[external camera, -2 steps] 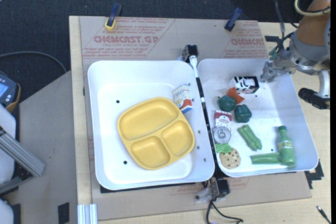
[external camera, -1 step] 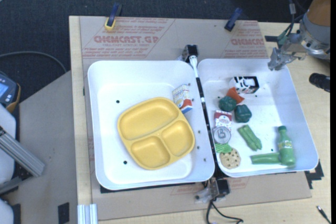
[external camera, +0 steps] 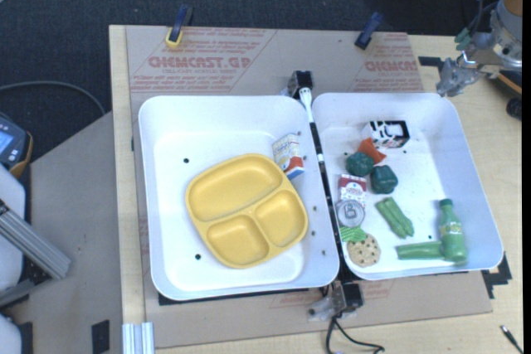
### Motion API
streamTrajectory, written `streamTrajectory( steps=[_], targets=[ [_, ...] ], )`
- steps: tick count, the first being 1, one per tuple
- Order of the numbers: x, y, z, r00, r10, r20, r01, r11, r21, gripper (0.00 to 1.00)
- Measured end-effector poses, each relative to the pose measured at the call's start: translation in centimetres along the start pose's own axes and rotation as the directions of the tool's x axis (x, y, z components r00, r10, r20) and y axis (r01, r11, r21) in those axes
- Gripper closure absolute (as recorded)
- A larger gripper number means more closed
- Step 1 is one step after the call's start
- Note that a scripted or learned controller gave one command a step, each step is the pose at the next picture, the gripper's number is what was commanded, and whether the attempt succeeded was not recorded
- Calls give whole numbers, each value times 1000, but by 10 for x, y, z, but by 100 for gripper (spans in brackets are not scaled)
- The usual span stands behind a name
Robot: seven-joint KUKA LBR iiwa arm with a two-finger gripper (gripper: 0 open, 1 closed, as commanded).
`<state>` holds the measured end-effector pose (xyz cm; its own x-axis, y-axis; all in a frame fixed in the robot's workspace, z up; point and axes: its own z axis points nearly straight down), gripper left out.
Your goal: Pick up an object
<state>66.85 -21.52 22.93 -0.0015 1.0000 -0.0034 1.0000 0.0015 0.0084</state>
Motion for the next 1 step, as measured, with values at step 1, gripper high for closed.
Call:
streamTrajectory(
  steps=[1],
  targets=[
    [48, -26, -6, 1000, -3, -5, 3, 1000, 9, 100]
  ],
)
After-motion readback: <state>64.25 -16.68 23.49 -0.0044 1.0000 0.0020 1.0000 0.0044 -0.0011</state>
